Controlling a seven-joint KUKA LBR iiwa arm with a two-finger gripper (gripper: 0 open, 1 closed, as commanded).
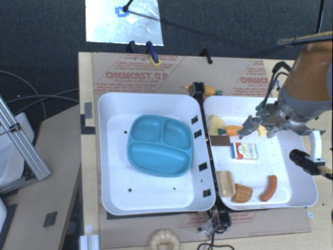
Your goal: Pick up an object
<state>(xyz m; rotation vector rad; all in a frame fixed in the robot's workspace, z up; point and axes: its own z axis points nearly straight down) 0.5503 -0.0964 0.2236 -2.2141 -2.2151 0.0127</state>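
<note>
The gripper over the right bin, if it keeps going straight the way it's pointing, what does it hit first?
Probably the carrot just ahead of the gripper, with the cheese wedge behind it; height above them is unclear.

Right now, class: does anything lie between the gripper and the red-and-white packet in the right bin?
Nothing visible does. The gripper hovers just above and beside the red-and-white packet, with bare bin floor between them. The carrot and cheese wedge lie to the side, off that path.
</note>
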